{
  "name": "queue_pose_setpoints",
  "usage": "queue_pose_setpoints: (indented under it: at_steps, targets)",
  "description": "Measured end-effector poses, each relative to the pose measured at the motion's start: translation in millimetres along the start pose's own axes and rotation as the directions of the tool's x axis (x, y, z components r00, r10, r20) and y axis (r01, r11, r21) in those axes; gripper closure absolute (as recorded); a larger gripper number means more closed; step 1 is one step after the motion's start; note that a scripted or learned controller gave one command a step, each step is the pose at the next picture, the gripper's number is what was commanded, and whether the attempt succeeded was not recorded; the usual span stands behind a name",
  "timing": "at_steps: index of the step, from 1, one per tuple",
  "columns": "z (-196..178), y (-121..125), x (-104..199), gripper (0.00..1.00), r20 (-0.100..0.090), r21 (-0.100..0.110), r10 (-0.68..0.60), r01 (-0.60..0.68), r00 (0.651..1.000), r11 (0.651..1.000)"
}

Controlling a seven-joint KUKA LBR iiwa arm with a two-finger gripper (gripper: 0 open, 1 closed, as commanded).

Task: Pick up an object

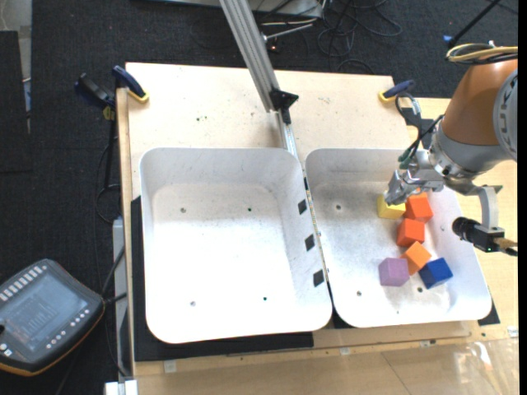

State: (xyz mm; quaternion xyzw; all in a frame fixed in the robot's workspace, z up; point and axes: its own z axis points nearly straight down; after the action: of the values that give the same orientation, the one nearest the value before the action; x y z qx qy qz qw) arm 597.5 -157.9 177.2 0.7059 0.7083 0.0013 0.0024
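Hand (402, 189) low in right bin (354, 220), at its upper right part. Whether hand is apart or together: cannot tell. Yellow block (390, 209) directly beneath hand, partly hidden by it. Orange cube (419, 207) just beside hand, touching yellow block. Second orange cube (410, 232) just below that; third (417, 256) further down. Purple cube (394, 271) and blue cube (436, 272) farthest below hand, near bin's lower edge. Left bin (214, 245) well apart from hand. Both bins rest on surface (206, 105).
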Motion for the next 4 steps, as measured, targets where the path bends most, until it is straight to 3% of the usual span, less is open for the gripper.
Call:
queue_pose_setpoints:
  at_steps: [1,2,4]
  targets:
    - [-64.2,4.2,0.0,1.0,0.001,-0.003,0.0,0.0,1.0,1.0]
    - [-105.7,5.9,-0.1,1.0,0.001,-0.002,0.0,0.0,1.0,1.0]
    - [-78.4,-4.8,90.6,1.0,-0.003,0.007,-0.003,0.003,1.0,1.0]
